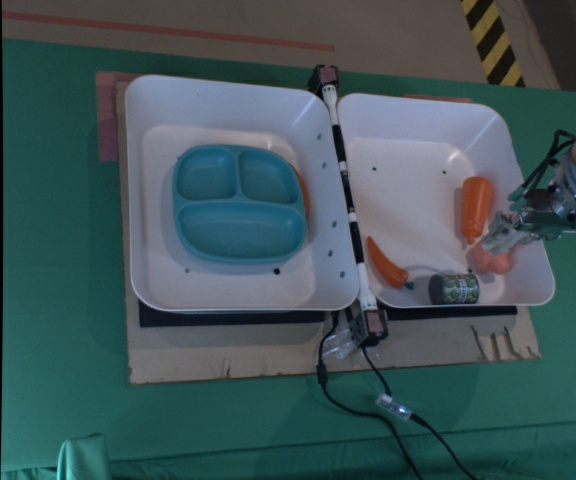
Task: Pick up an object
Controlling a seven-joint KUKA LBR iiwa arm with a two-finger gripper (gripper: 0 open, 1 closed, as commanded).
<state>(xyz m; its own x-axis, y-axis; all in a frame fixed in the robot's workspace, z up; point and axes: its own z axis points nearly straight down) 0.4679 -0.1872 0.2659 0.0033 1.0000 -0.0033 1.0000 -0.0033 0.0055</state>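
The right bin (418, 128) holds several small objects. An orange carrot-shaped piece (476, 208) lies upright near its right side. A red chili pepper (386, 264) rests by the front left, and a small dark can (454, 289) lies on its side at the front wall. A salmon-coloured lump (493, 261) sits at the front right. My gripper (508, 233) hangs just above and to the right of that lump, by the bin's right wall, and partly covers it.
The left bin (158, 108) holds a teal divided plate (238, 204) with an orange sliver (304, 190) peeking out at its right edge. A beaded divider (346, 183) runs between the bins. Cables (388, 404) trail over the green bench in front.
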